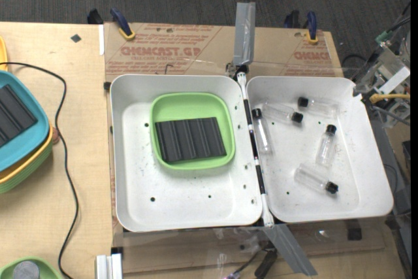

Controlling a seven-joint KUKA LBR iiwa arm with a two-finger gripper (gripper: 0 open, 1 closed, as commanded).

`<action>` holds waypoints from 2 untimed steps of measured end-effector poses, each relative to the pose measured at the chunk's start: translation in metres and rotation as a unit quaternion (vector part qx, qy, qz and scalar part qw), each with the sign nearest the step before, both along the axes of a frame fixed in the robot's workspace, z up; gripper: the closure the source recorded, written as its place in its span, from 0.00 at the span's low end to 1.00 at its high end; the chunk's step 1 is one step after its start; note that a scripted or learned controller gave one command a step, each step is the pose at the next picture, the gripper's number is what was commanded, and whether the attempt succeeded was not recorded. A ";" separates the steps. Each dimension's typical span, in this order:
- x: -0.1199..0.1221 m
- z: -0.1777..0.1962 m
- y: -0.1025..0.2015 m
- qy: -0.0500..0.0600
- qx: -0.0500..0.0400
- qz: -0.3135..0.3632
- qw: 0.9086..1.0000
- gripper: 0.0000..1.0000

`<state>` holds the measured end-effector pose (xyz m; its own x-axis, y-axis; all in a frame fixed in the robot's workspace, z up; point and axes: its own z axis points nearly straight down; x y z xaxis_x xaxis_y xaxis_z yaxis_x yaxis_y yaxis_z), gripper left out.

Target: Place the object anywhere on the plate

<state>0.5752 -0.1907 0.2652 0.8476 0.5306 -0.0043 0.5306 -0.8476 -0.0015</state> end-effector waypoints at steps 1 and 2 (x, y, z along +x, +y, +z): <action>0.004 -0.008 -0.027 0.000 0.000 -0.066 0.998 0.00; -0.005 -0.006 -0.031 0.001 0.000 -0.117 0.993 0.00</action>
